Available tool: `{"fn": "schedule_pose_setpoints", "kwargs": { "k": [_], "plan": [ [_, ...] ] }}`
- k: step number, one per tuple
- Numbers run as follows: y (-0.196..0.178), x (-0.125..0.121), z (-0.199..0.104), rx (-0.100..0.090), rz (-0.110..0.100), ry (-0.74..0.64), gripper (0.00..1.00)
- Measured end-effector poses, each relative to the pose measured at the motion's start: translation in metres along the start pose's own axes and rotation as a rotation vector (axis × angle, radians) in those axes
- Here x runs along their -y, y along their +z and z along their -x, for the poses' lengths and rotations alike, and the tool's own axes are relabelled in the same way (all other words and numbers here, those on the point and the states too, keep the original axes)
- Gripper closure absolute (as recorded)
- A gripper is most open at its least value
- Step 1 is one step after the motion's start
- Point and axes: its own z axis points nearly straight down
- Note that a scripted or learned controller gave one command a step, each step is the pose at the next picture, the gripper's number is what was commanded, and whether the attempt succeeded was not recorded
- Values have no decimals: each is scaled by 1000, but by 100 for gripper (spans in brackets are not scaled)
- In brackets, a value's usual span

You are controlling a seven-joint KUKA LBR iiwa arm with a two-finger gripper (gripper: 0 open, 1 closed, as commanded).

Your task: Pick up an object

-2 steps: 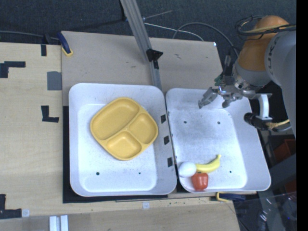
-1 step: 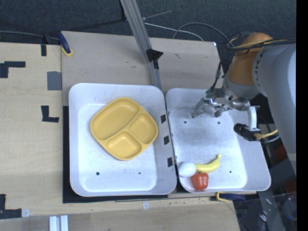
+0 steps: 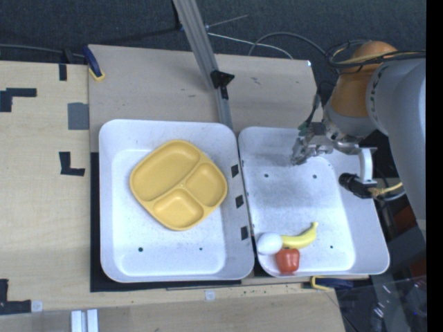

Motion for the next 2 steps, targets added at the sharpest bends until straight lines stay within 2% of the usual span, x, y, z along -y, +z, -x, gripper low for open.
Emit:
{"fn": "schedule_pose_setpoints", "kwargs": {
  "k": [2],
  "plan": [
    [-93, -12, 1, 0, 7, 3, 100]
  ]
}}
